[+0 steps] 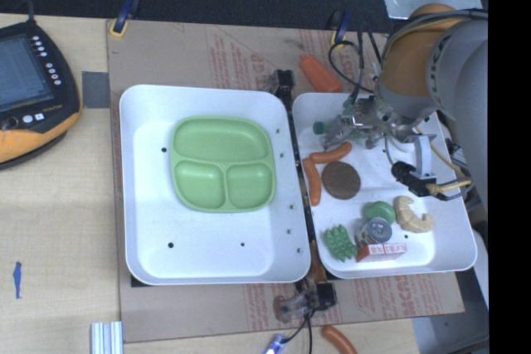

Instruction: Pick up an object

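Objects for picking crowd the right shallow white plastic bin (pixel 452 257): a glossy orange sausage (pixel 330 153) and a flat brown disc (pixel 341 180) near its left wall, a knobbly green toy (pixel 338 241) at the front-left corner, and a pale curved croissant-shaped piece (pixel 412 214) toward the right edge. The metal gripper (pixel 362 127) hangs low at the back edge, and tangled cables hide its state — cannot tell. In the left white bin (pixel 141 178), a smooth green three-compartment plate (pixel 223 162) sits toward the back.

green divided plate (pixel 222 162) in left bin (pixel 141 178), gripper (pixel 355 125) above right bin (pixel 452 249) near sausages (pixel 329 153)
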Motion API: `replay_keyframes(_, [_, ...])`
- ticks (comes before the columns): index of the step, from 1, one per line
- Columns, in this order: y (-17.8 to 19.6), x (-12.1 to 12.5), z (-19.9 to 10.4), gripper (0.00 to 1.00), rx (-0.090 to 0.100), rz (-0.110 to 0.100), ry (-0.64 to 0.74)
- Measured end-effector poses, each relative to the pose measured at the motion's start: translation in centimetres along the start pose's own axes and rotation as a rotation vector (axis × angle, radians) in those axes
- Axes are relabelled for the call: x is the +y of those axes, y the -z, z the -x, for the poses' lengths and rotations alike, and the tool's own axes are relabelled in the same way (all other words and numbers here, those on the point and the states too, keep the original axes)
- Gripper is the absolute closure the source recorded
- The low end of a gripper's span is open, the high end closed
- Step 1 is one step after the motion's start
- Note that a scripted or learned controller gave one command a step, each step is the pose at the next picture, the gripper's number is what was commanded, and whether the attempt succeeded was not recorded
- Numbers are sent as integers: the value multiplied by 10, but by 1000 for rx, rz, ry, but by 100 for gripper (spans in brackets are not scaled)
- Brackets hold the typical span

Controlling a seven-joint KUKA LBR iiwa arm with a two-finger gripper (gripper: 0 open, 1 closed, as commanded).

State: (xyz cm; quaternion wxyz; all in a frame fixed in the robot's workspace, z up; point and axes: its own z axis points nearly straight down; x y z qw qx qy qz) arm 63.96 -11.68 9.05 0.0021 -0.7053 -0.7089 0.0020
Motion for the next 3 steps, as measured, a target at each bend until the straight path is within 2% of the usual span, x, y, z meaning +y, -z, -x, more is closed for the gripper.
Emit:
replay_keyframes(1, [5, -27, 68, 0, -1, 2, -3])
replay_keyframes(2, [2, 17, -5, 0, 0, 2, 1])
replay_keyframes(3, [1, -67, 32, 0, -2, 1, -1])
